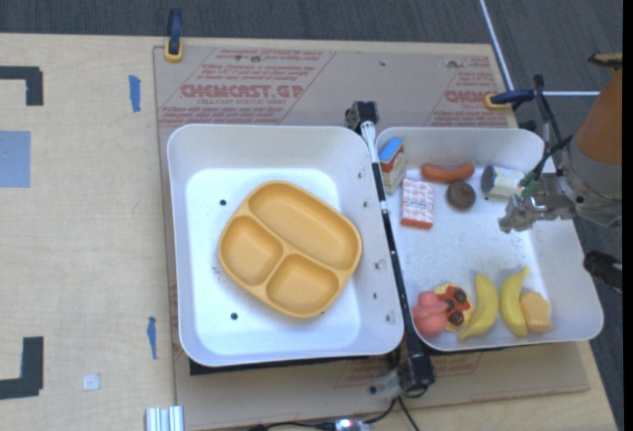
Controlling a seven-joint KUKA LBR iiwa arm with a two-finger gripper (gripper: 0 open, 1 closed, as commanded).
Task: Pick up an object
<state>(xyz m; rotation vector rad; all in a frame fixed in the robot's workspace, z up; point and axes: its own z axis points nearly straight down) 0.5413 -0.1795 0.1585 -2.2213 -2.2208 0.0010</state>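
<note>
At the frame's right edge we see the arm (603,137) cut off; its pincer (521,212) hangs over the right bin (564,266), too small and cluttered to tell its state. Bananas (499,302) lie lower right.

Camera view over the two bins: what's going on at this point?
A robot arm reaches in from the right, and its gripper hangs over the right bin, near that bin's far right side. Nothing shows between its fingers. Toy food lies scattered in that bin: a sausage, a brown round piece, a small carton, a red-and-white packet, and two bananas by the near edge. The left bin holds a yellow divided plate.
</note>
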